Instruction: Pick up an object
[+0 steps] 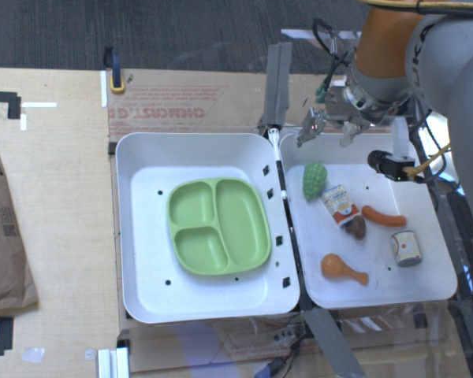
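Note:
My gripper [328, 129] hangs above the far edge of the right bin [433, 278], fingers spread apart with nothing between them. Just below it lies a green bumpy vegetable [314, 179]. Further down sit a small printed packet [339, 202] with a dark brown piece [355, 227] at its end, an orange carrot-like stick [385, 216], a small white can [407, 248] and an orange drumstick-shaped toy [342, 268].
The left bin [134, 211] holds a green divided plate [219, 226]. A grey upright bracket [277, 85] stands at the back between the bins. A brown paper bag [4, 235] lies on the bench at far left.

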